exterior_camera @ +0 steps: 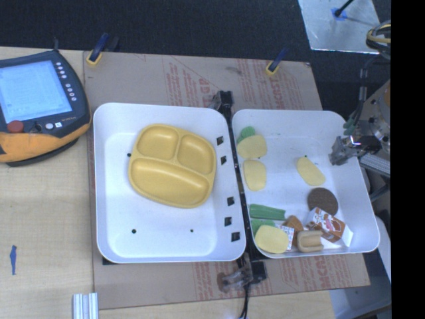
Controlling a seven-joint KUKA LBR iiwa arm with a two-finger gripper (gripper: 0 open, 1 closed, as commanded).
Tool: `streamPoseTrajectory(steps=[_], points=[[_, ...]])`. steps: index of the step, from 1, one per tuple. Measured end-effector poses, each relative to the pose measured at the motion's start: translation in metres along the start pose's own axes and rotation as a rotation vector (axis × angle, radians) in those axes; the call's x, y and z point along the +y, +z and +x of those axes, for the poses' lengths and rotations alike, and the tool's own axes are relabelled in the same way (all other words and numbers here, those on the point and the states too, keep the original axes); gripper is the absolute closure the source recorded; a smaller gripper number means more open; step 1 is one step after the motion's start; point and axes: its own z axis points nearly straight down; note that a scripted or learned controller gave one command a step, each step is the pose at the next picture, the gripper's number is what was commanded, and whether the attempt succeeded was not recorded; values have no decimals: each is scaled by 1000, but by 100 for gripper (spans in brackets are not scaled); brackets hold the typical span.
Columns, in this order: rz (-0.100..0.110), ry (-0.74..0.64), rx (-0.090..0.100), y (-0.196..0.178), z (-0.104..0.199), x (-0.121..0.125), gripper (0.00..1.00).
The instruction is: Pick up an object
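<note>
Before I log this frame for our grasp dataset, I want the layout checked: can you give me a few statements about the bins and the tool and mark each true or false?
1. The yellow divided plate lies in the left bin. True.
2. The tool is over the left bin. False: it is at the right bin's far right edge.
3. The dark brown round piece lies in the right bin. True.
4. The plate has one undivided well. False: ridges split it into three compartments.
5. A handheld control pendant with a lit screen sits left of the bins. True.
6. All the small food items are in the left bin. False: they lie in the right bin.
</note>
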Motion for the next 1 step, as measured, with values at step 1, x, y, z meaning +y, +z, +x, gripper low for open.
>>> streamPoseTrajectory(steps=[1], points=[[0,-5,1,9,20,8,100]])
